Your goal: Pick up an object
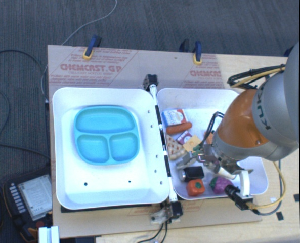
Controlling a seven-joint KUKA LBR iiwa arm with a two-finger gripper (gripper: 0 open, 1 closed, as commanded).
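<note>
The gripper (196, 158) hangs low in the right bin (258, 184), above the toy pile. A black block (193, 173) lies just below it, toward the front. Whether the jaws are apart cannot be told.

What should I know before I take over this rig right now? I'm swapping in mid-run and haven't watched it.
Gripper: low in the right bin, over the toy pile; finger state cannot be read, and nothing visibly held.
Things: hot dog, blue-white packet, waffle, black block, tomato and purple piece all lie in the right bin. The left bin holds a blue divided plate.
Done: no pick confirmed.
Left: grasp one object and lift it.
</note>
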